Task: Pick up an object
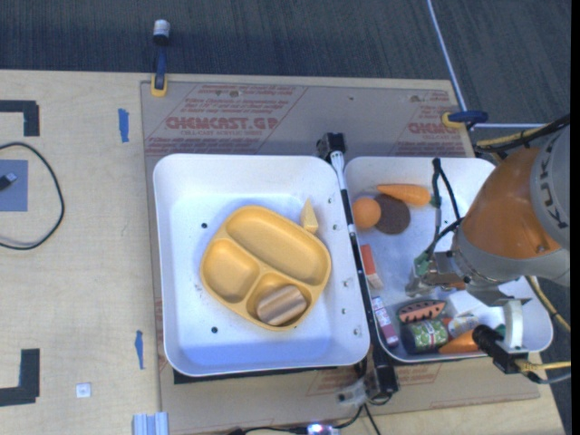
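Note:
The right bin (396, 254) holds an orange ball (366, 213), a brown disc (393, 215) and a carrot (404, 193) at its far end. A red piece with dark seeds (422, 312), a green item (428, 335) and a small orange piece (459, 342) lie at its near end. My gripper (428, 277) hangs low over the middle of this bin, just above the red piece and right of a thin red stick (367, 261). The arm's orange band (507, 216) hides most of the hand. I see nothing held.
The left bin (181, 243) carries a yellow divided tray (272, 243) with a tan bun (282, 304) in one compartment. A pale yellow wedge (310, 216) lies beside the tray. A purple item (384, 324) rests along the right bin's left wall. Cables run at the right.

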{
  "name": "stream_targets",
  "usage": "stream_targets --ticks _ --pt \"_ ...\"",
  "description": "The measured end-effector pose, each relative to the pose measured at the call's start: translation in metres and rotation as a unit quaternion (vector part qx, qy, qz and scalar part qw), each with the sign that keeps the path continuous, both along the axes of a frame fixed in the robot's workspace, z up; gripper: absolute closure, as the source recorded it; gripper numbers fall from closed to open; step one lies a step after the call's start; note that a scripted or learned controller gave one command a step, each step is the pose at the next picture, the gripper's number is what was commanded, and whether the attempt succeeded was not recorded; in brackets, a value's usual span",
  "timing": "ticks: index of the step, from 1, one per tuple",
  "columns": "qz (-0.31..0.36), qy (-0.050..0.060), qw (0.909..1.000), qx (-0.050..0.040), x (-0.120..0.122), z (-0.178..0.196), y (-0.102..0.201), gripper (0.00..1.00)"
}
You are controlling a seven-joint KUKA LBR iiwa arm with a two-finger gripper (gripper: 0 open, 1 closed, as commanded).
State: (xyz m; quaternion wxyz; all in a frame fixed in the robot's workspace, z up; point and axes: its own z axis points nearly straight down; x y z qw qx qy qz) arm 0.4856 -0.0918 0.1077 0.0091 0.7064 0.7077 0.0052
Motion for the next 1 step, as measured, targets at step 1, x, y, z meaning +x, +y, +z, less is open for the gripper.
stream_targets --ticks 1 --pt "0.000 0.000 1.0000 0.0001 -0.0001 -0.0001 0.0000 0.00"
